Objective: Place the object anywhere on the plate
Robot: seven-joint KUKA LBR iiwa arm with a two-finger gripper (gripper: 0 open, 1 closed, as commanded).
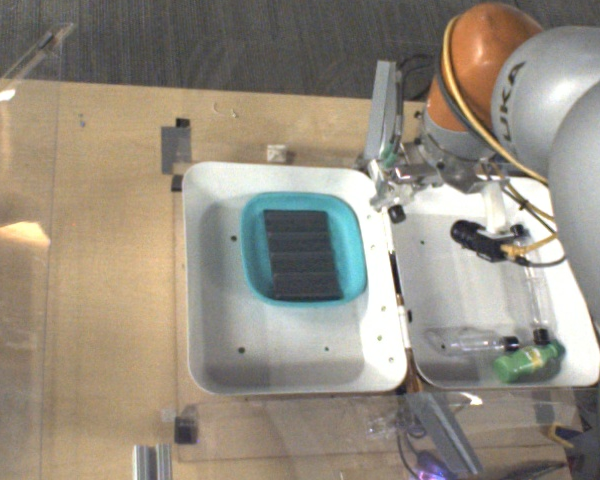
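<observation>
My arm hovers over the right bin (580, 363); grip state unclear. Green object (526, 362) awaits pickup before reaching the teal plate (355, 253).

Table (90, 298): light wood-grain top, carrying two shallow white bins side by side. Left bin (205, 298) taken as landmark. Beyond its far edge, past the table, dark grey ribbed carpet (230, 23). Well left of the bin, bright glare patches (15, 233) on the tabletop. Small black bracket (179, 148) just off the bin's far-left corner; another (185, 428) near its near-left corner.
</observation>
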